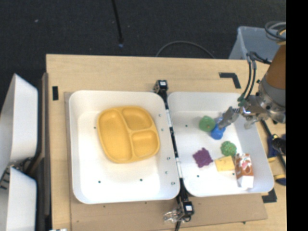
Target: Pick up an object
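Observation:
Several small objects lie in the right bin [192, 184]. A green lump [207, 123] sits beside a blue piece [217, 132] near the bin's middle. Lower down are a second green lump [228, 148], a purple piece [202, 157], a yellow block [224, 164] and a red-and-white carton [244, 170]. My gripper [230, 116] reaches in from the right and hangs just above and to the right of the blue piece, its tip overlapping that piece's top edge. Nothing is visibly held.
The left bin [86, 186] holds a yellow divided plate [128, 133]. A black clamp [160, 86] sits at the far end of the seam between the bins. White boxes [21, 124] stand off the bench's left side. A grey tub [255, 42] is at the back right.

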Robot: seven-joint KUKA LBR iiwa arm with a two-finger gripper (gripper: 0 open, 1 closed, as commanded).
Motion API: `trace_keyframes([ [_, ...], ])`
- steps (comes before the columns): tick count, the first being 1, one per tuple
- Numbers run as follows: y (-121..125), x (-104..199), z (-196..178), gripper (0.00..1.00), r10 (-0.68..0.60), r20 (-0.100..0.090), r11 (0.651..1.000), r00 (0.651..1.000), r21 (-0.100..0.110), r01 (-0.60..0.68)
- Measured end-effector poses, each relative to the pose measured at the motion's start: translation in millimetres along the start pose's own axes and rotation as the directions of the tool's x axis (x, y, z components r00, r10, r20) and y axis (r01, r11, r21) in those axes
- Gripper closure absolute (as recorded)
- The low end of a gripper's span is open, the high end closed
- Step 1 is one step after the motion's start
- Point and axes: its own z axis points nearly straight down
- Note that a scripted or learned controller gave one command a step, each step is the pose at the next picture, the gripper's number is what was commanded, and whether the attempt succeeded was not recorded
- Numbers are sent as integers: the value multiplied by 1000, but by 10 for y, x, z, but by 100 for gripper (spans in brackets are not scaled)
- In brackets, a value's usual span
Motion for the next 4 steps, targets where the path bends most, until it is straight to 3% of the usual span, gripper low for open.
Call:
trace_keyframes([
  [1,22,4,-71,0,-3,2,1000,1000,-13,3],
  [4,-153,6,1521,0,0,3,1000,1000,-8,0],
])
